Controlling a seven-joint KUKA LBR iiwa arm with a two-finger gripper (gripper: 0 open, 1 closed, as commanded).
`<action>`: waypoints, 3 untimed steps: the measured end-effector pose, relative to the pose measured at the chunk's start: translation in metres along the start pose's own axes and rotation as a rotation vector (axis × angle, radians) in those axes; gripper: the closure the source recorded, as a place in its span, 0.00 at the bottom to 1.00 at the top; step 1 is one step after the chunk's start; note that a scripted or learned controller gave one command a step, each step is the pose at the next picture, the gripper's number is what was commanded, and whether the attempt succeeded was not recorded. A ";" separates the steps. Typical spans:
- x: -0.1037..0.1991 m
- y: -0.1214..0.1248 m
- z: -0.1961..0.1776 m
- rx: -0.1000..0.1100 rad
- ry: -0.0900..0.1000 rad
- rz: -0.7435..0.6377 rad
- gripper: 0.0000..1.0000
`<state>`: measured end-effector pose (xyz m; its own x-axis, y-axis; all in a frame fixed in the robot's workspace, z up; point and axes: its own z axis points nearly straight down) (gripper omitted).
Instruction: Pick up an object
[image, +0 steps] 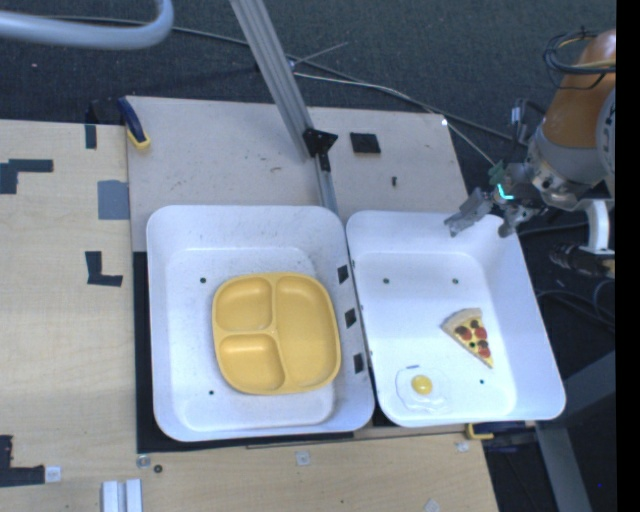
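A toy pizza slice (469, 334) lies in the right white bin (385, 235), toward its right side. A toy fried egg (420, 386) rests near that bin's front edge. My gripper (484, 216) hangs over the bin's far right corner, well behind both toys. Its two fingers stand apart, open, with nothing between them. The orange-banded arm (578, 110) reaches in from the upper right.
The left white bin (170, 300) holds a yellow divided plate (274, 332). A slanted metal pole (285, 85) runs behind the bins. Cables lie on the dark floor at the right, beside the arm.
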<state>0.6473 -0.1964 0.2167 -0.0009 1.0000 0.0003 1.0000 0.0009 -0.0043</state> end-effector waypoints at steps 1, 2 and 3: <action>0.000 0.001 -0.001 -0.003 -0.001 -0.001 0.00; 0.009 0.004 0.048 -0.001 -0.002 -0.001 0.00; 0.006 -0.001 0.109 0.000 -0.001 0.000 0.00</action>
<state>0.6460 -0.1904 0.1072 -0.0014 1.0000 -0.0009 1.0000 0.0014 -0.0044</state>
